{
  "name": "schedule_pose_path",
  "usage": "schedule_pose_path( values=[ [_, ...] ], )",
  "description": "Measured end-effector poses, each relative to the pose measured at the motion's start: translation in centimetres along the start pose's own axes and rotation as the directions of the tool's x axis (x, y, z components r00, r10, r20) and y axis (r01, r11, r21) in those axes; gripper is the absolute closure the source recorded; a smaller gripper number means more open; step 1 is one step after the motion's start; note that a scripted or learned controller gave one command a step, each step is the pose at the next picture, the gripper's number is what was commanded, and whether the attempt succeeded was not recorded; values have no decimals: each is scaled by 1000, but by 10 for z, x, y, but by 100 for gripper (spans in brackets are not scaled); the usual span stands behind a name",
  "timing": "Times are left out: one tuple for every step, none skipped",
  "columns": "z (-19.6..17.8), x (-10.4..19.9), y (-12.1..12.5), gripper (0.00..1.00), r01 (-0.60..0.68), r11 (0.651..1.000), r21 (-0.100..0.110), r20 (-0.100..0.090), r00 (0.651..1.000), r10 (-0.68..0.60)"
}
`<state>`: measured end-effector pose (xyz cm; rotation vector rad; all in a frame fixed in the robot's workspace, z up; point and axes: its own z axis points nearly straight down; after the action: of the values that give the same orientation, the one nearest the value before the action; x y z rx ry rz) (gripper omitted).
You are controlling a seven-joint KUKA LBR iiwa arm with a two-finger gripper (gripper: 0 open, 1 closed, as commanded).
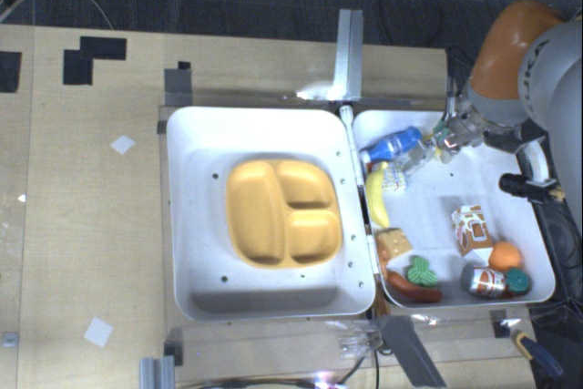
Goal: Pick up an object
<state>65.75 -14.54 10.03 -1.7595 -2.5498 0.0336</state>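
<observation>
Arm [533, 59] sits at the upper right of the frame, orange band up top, grey wrist angling down and left over the right bin [537, 223]. Gripper [448, 138] is at the upper edge of that bin, just right of the blue bottle [393, 144]. Jaw state: can't tell, the tip is small and blurred against clutter. Nothing visibly between them.

Right bin contents, all resting on the bin floor:
- blue bottle, upper left corner of the bin, lying tilted, cap end toward the gripper
- clear crumpled wrapper [412, 161] just below and right of the bottle, near the gripper tip
- banana [375, 199] along the left wall, running top to bottom
- tan bread-like piece [394, 243] below the banana
- green leafy piece [421, 271] touching a red sausage-like item [414, 288] at the lower left
- white-and-orange carton [471, 228] mid-bin, apart from the rest
- orange fruit [504, 256] lower right, just above a can [487, 283] lying on its side

Left bin [191, 223] holds a yellow divided tray [282, 212], three compartments, roughly centred.

Bench [82, 223] is light wood, black marks [91, 57] at the upper left of the frame.
</observation>
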Motion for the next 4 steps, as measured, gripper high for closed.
schedule_pose_path(
  values=[
    [-32,-53,-33,0,-121,991,-52,23,992,122],
    [10,-39,-1,0,25,999,-42,28,999,-24],
    [-3,-39,3,100,32,998,-56,37,999,-30],
    [-39,-5,-63,100,266,963,-40,39,964,-264]
  ],
)
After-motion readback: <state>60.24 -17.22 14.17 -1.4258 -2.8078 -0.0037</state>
